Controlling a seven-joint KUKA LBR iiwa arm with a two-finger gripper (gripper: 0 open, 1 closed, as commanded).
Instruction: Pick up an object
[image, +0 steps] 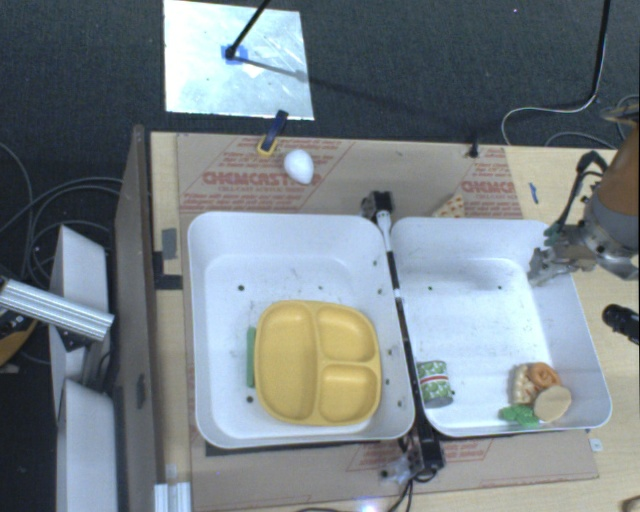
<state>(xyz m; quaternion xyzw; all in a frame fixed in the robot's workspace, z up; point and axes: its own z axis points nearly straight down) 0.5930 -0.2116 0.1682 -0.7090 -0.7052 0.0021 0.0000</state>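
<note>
The right bin (480, 300) holds a small green-and-white patterned object (434, 383) at its near left corner. A cluster of toy food pieces (540, 392), tan and orange with a green bit, lies at its near right corner. A yellow divided plate (318, 360) lies in the left bin (290, 250), with a thin green strip (250, 356) along the plate's left side. My gripper (548, 262) hangs over the right bin's far right rim, well away from all these objects, with nothing seen in it.
A white egg-shaped ball (298, 165) and a small blue-and-yellow item (270, 134) lie on the cardboard behind the left bin. A shiny sheet (238, 60) lies on the floor beyond. A black divider clip (380, 208) sits between the bins.
</note>
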